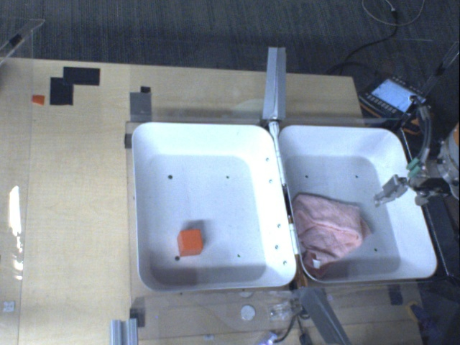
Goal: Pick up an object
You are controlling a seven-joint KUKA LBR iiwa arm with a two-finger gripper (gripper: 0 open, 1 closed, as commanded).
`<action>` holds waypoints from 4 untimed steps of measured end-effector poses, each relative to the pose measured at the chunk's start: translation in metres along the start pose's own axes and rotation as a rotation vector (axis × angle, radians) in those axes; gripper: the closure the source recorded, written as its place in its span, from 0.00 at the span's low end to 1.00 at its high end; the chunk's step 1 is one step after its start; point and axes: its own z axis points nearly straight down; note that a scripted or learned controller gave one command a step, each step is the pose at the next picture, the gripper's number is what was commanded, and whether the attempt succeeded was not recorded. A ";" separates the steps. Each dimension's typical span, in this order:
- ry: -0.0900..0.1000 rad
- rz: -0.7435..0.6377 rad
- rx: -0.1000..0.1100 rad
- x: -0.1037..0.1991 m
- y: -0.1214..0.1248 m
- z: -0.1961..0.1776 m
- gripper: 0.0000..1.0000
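Progress on the pick is nil as far as you can judge from this view: nothing is lifted and both candidate objects lie where a grasp has yet to reach them. You have the gripper (pixel 392 190) at the right side of the right bin (pixel 338 141), hanging over the bin's floor near its right wall. How its pincer stands I cannot tell you; the tip is small and pale against the white plastic, and nothing visible sits in it.

The nearest thing to take is the pink cloth (pixel 328 230), crumpled in a loose heap at the front left of that same bin, pressed close to the divider (pixel 282 192) between the two bins. It lies near the gripper but clearly apart from it, to the left and toward the front. The other option is the orange block (pixel 190 242), resting on the floor of the left bin (pixel 201 144) toward its front, well apart from the arm.

What remains for you is the whole job: move over one object, descend, close on it, and raise it clear. The cloth looks the shorter reach, though soft folds may slip.
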 end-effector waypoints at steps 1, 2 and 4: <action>0.001 -0.111 0.001 0.035 0.048 0.129 0.00; -0.004 -0.176 -0.016 0.000 0.004 0.164 0.00; -0.003 -0.074 -0.012 -0.039 0.059 0.164 0.00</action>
